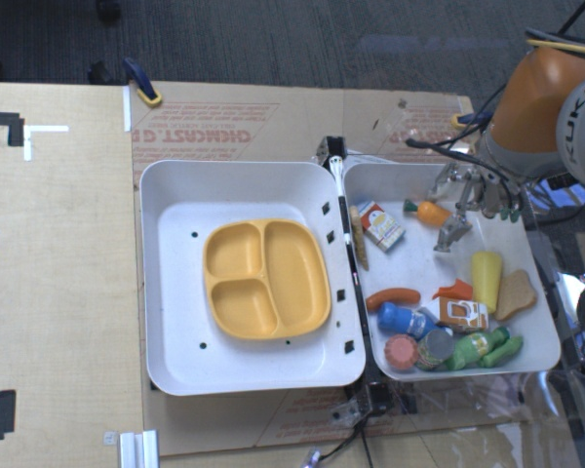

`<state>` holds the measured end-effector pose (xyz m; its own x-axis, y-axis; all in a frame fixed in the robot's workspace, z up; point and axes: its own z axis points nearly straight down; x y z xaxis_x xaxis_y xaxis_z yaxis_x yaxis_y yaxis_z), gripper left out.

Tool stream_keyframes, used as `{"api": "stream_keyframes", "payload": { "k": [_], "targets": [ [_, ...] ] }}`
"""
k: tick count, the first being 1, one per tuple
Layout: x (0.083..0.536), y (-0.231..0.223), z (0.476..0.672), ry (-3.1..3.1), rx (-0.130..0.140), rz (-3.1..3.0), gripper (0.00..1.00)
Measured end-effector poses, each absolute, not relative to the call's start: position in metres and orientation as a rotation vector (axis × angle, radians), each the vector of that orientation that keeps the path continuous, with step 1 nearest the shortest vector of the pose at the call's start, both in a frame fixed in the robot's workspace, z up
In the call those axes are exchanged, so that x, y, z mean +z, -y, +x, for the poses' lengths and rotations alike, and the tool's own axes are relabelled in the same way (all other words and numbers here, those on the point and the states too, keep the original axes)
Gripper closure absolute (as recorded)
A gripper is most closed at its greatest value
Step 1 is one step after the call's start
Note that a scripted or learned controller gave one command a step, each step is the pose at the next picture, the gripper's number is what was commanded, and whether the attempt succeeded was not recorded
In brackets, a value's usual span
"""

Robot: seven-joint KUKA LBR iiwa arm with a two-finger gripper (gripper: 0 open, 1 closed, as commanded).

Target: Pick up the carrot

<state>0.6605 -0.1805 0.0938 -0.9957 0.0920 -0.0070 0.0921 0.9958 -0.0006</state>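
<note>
At the near edge of the right bin (541, 359), a crowd of toy food lies packed together: a green bottle-like piece (483, 349), a red round lid (401, 352), a blue cup (403, 318), and just beyond them a sausage (393, 297), a yellow block (487, 277) and a slice of bread (516, 295). At nine o'clock from this heap, the left bin (166, 261) bears a yellow divided plate (266, 278). Further back in the right bin a small red-and-white carton (380, 226) lies on its side.

The carrot (429, 213) sits toward the far wall of the right bin, at about three o'clock from the carton and apart from it. The gripper (458, 224) hangs just beside it, at roughly four o'clock; whether it is spread or closed cannot be made out from this slanted view, and the carrot is not seen between its tips.

The carrot looks like a small, light plastic toy, stiff and smooth, likely to slip or roll. Taking hold across its thicker orange middle seems the safest choice.
</note>
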Motion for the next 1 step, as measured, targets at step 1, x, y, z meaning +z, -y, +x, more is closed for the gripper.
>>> {"api": "stream_keyframes", "payload": {
  "k": [1],
  "targets": [
    [0.0936,0.1844,0.6528,-3.097,-0.001,0.502,0.0]
  ]
}}
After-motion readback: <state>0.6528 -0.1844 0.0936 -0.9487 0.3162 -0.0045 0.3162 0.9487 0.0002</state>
